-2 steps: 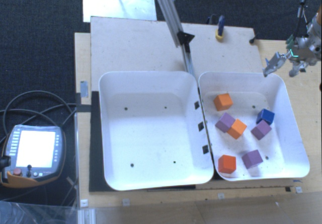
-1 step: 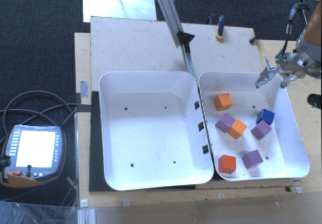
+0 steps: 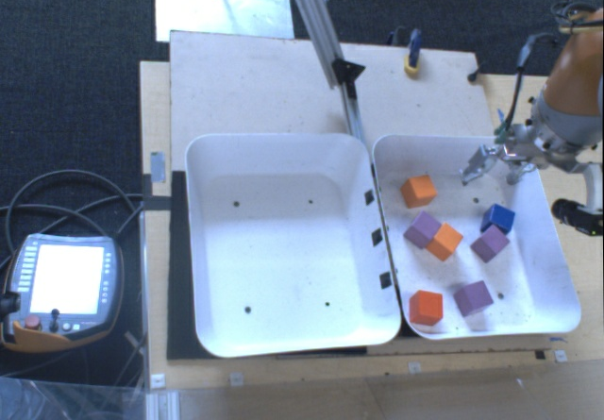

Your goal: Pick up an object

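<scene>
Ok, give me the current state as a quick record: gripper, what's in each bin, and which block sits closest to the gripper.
gripper position: gripper over the upper right part of the right bin, fingers open, nothing between them
orange blocks: upper one, middle one, lower one
purple blocks: one touching the middle orange block, one right of centre, one near the bottom
blue block, just above the right-of-centre purple one
left bin, white, no blocks seen
closest block: blue block, likely
</scene>
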You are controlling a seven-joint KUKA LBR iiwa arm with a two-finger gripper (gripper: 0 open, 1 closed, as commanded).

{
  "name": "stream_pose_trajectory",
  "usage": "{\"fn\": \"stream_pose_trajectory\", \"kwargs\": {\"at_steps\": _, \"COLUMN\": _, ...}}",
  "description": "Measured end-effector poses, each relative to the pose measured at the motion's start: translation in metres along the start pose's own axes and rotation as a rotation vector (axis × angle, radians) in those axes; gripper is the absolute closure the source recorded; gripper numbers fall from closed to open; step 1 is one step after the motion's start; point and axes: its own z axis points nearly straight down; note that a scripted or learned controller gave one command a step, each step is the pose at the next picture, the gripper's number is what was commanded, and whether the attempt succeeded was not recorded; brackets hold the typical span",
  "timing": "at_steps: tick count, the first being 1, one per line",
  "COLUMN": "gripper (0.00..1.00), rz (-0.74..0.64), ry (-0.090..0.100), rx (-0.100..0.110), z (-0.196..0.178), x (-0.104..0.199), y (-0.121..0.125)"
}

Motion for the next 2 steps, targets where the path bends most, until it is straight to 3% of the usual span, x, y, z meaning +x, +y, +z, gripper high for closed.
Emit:
{"fn": "stream_pose_trajectory", "kwargs": {"at_steps": 1, "gripper": 0.0, "rz": -0.001, "ry": -0.001, "rx": -0.001, "z": 0.05, "x": -0.004, "y": 0.009}}
{"fn": "stream_pose_trajectory", "kwargs": {"at_steps": 2, "gripper": 1.0, "rz": -0.002, "ry": -0.003, "rx": -0.008, "z": 0.035, "x": -0.005, "y": 0.011}}
